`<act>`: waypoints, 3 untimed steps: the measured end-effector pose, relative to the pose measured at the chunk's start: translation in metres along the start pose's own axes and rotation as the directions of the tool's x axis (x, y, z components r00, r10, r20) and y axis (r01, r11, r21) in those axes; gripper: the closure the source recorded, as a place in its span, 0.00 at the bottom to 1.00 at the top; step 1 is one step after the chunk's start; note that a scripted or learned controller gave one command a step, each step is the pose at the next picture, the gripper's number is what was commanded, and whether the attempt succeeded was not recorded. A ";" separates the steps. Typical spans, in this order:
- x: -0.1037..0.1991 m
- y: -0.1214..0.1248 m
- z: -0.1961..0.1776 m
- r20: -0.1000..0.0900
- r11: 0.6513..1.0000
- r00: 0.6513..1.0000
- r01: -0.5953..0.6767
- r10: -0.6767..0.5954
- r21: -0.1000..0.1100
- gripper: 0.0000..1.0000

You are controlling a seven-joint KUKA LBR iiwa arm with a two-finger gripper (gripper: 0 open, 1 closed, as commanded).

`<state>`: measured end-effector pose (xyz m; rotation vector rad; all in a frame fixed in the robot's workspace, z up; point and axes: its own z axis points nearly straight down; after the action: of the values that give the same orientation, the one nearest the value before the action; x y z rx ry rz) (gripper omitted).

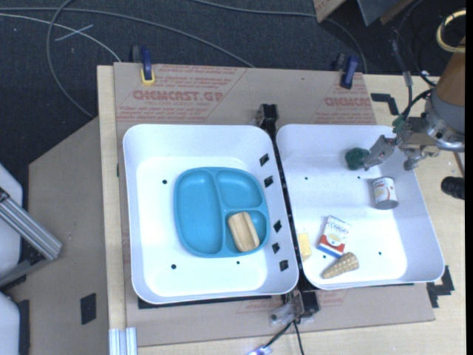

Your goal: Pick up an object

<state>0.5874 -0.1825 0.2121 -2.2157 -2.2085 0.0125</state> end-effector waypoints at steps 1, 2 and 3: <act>0.001 0.003 -0.008 0.003 1.000 1.000 0.004 -0.004 -0.014 0.00; -0.009 0.007 0.041 0.002 1.000 1.000 0.003 -0.003 -0.011 0.00; -0.009 0.009 0.083 0.002 1.000 1.000 0.004 -0.004 -0.010 0.00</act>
<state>0.5946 -0.1911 0.1288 -2.2175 -2.2186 0.0030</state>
